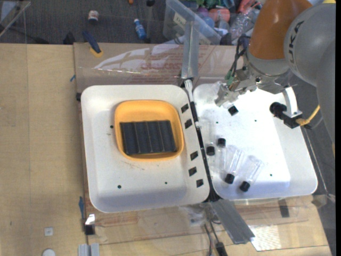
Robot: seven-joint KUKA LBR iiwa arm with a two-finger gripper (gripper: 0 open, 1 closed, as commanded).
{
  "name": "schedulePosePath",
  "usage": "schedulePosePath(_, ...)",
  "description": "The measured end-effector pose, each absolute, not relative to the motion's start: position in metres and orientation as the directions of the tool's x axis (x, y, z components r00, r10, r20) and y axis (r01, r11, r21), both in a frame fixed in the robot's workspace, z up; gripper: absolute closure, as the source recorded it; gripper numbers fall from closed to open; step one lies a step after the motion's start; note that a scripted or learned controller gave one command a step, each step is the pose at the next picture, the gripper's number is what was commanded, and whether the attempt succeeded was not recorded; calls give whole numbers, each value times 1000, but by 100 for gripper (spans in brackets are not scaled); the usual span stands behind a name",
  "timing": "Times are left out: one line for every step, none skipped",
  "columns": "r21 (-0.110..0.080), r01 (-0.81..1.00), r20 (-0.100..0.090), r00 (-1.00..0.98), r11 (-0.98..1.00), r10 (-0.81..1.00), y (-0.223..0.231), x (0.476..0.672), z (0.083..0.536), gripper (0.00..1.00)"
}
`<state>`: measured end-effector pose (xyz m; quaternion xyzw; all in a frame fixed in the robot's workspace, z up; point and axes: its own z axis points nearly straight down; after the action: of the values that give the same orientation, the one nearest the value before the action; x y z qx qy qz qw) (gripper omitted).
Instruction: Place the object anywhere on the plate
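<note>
An orange plate (148, 109) lies in the left bin (101, 169), and a black ridged slab (148, 137) covers most of its middle. In the right bin (287, 164) two clear vials with black caps (234, 164) (250, 174) lie side by side near the front. Two more small black-capped pieces (220, 142) (210, 151) sit beside the divider. My gripper (225, 96) hangs low over the back left corner of the right bin. A small black piece (233, 110) lies just below its tip; whether it is held I cannot tell.
A raised divider with black clips (193, 143) separates the two bins. A clear tub of coloured toys (213, 4) stands behind the bench. The grey arm with its orange band (277, 20) reaches in from the upper right over the right bin.
</note>
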<state>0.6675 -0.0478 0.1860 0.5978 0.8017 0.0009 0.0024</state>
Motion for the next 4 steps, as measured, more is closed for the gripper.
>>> schedulePosePath(2,939,-1,-343,343,939,-15,667,186,100)
schedulePosePath(6,919,-4,-394,394,919,2,668,207,100)
schedulePosePath(6,919,-4,-395,395,919,2,668,207,0)
schedulePosePath(6,925,-3,-379,379,925,-3,668,221,0)
